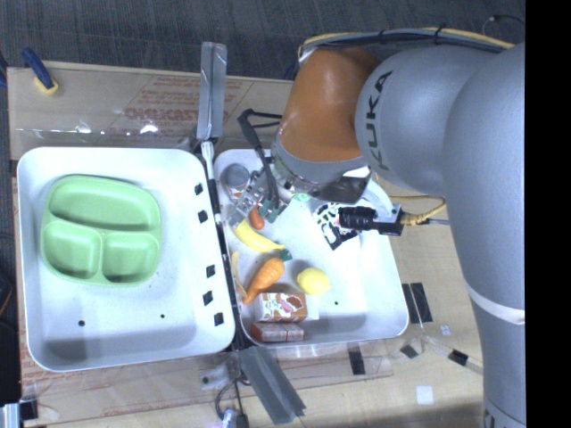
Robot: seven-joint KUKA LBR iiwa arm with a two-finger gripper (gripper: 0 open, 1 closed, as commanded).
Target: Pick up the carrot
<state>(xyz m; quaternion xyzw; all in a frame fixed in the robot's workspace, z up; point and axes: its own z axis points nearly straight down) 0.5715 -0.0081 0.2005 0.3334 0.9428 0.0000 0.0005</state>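
Looming largest and nearest the lens is the grey arm [437, 141], with its orange band above the wrist, reached in from the right over the right bin [379, 315]. Its hand [260, 199] is seen low in the far left part of that bin, close to the dividing wall, above a banana [252, 236]. Whether the hand is clenched or released cannot be told, since the tips are lost against small clutter there; something small and reddish is seen at them, but it cannot be identified.

As for progress, the carrot [264, 276] is judged not yet to have been picked up. It is found lying flat on the bin floor, nearer the camera than the hand, apart from it, with the banana between them. A lemon [312, 280] is just beside it to the right, and a small printed box [282, 308] just below it. The approach, the closing on the carrot and the lift are all left to be done.

The carrot's long axis is laid on a diagonal: the green top is pointed up and to the right, toward the hand, and the narrow tip down and to the left, toward the dividing wall. A green sectioned tray [100, 230] is held in the left bin [53, 337].
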